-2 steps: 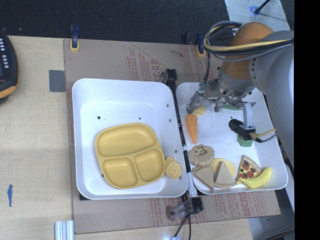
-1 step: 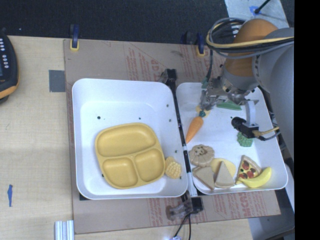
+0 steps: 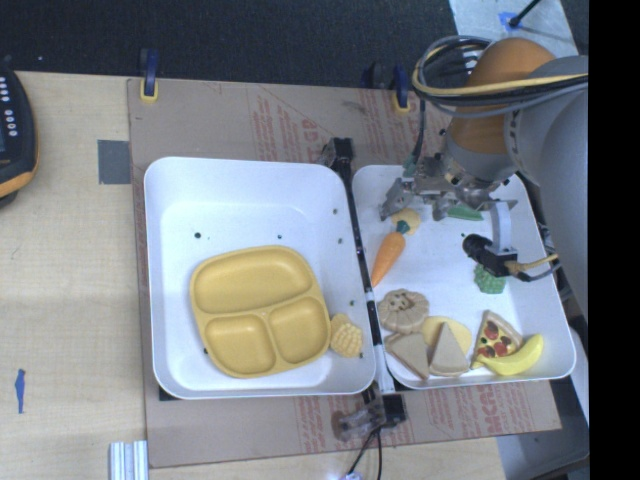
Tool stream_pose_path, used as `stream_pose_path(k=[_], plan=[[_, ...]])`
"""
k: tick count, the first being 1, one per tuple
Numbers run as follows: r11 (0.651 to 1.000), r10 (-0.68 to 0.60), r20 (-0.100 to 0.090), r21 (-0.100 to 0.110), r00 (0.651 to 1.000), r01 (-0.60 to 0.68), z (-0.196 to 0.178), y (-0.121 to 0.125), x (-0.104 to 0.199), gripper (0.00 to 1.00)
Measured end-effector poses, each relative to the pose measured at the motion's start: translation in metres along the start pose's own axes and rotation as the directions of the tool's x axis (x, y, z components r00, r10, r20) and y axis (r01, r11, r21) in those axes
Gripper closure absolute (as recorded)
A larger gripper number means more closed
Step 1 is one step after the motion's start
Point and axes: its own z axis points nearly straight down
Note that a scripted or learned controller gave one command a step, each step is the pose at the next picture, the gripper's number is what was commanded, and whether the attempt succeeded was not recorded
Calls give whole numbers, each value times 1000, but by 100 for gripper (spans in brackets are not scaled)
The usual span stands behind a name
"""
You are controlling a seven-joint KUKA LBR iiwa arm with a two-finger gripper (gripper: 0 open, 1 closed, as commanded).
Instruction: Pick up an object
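In the right bin (image 3: 440,248) an orange carrot (image 3: 386,256) lies at a slant along the left wall, its pale top end pointing up. My gripper (image 3: 410,206) hangs low over the far left part of this bin, right above the carrot's top end. The grey arm with its orange band (image 3: 500,68) comes in from the upper right. Nothing shows as lifted off the bin floor.
The right bin also holds a round cookie (image 3: 403,310), bread slices (image 3: 430,348), a pizza slice (image 3: 493,336), a banana (image 3: 515,356) and a green piece (image 3: 490,280) by a black cable end. The left bin (image 3: 240,198) holds a yellow divided plate (image 3: 258,310) and a corn piece (image 3: 346,337).
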Motion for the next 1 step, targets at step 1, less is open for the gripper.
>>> stream_pose_path(k=[1], plan=[[1000, 6, -3, 9, 1000, -6, 25, -59, -5, 0]])
